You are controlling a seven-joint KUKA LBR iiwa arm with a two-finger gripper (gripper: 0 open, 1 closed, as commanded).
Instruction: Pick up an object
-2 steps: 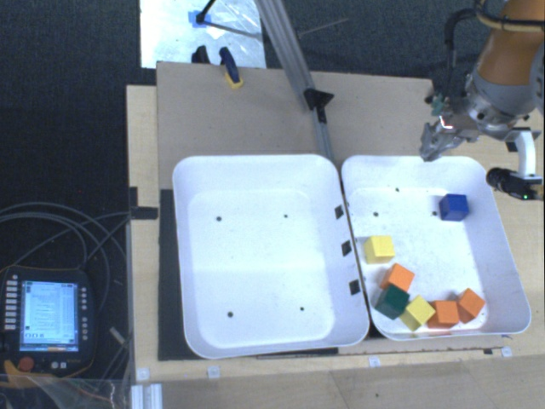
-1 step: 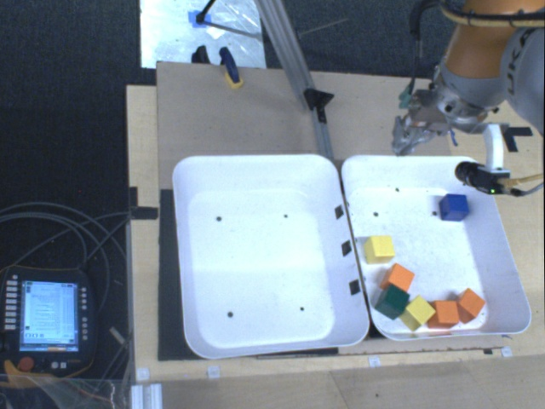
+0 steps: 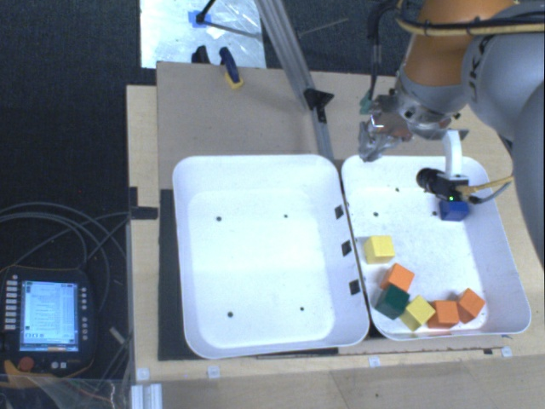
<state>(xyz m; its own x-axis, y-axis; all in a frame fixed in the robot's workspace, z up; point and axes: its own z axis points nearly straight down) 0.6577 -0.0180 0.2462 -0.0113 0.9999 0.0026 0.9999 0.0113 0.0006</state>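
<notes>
My gripper point(image 3: 371, 149) hangs over the far left corner of the right bin point(image 3: 502, 254), with no object under it. Several small blocks lie in that bin's near part: a yellow block point(image 3: 379, 248), an orange block point(image 3: 398, 277), a dark green block point(image 3: 392, 302), a second yellow block point(image 3: 419, 312), and two more orange blocks point(image 3: 443, 313) point(image 3: 470, 305) by the front wall. A blue block point(image 3: 454, 210) sits farther back on the right. All the blocks are well apart from the gripper.
The left bin point(image 3: 183, 254) lies beside the right one, their walls touching in the middle. A grey pole point(image 3: 294, 58) slants down to the bins' far junction. Cardboard point(image 3: 255, 118) lies behind the bins.
</notes>
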